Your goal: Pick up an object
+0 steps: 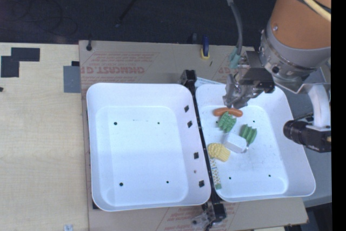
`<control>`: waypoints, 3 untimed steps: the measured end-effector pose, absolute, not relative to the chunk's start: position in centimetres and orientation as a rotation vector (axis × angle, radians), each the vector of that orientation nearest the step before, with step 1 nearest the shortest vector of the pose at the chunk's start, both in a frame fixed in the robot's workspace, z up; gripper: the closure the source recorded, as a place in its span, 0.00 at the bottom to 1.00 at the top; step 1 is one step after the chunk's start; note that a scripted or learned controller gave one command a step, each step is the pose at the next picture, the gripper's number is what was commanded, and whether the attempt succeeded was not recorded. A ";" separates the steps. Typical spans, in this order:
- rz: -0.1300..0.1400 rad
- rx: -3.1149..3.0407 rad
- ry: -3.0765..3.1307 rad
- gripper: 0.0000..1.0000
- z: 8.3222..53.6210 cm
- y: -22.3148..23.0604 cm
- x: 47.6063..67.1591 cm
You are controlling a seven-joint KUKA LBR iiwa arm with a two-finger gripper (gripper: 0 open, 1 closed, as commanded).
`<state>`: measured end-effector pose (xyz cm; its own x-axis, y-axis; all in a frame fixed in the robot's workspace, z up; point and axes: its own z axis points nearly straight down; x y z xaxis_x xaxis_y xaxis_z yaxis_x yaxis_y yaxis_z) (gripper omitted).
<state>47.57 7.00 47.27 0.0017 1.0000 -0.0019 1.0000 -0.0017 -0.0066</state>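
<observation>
My gripper (233,102) hangs over the far part of the right bin (286,181), its tips just above an orange carrot-like piece (227,112). Below the carrot lie a green ridged piece (227,123), a second green piece (248,133), a white block (235,144) and a yellow corn-like piece (218,151). A thin patterned stick (215,175) lies along the right bin's left wall. The arm's body covers the fingers from above.
The left bin (97,116) sits beside the right one, with a black clamp strip (195,132) between them. A black cylinder (305,136) juts over the right bin's right rim. Cardboard (135,65) lies under both bins.
</observation>
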 end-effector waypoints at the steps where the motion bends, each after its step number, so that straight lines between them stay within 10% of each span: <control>1: 0.009 -2.214 -2.225 1.00 48.4 7.2 47.6; 2: 0.003 -2.217 -2.224 1.00 48.8 9.4 47.6; 3: -0.002 -2.218 -2.228 1.00 53.6 11.9 54.6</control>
